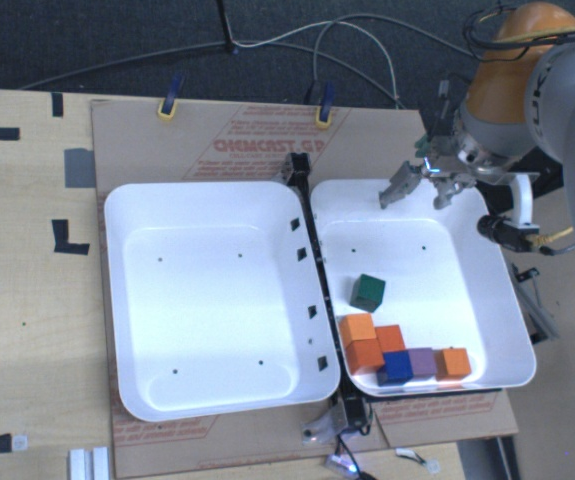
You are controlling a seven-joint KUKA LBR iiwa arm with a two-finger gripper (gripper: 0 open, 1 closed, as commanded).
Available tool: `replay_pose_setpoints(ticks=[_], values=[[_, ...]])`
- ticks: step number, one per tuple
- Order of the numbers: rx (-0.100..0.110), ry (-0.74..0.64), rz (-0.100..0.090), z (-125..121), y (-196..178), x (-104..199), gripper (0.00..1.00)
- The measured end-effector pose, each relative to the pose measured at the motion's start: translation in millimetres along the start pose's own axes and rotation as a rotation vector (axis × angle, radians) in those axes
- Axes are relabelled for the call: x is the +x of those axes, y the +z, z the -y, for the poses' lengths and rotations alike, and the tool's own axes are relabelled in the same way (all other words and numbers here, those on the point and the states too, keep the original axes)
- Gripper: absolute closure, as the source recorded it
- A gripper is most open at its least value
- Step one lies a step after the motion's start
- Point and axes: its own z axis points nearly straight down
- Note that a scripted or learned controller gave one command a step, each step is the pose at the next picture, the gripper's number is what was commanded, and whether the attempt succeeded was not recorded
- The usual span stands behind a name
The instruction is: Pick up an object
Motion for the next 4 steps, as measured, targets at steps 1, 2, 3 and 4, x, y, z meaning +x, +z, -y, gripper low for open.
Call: replay_pose_setpoints(ticks=[1, 2, 3, 4], values=[[0.001, 0.001, 0.000, -7.6, 51.0, -4.3, 0.00], [0.001, 0.000, 0.000, 1.7, 98.7, -4.5, 0.00], [-0.004, -0.001, 0.001, 0.6, 85.8, -4.4, 1.00], [-0.008, 0.000, 0.001, 8.7, 29.0, -2.5, 1.00]])
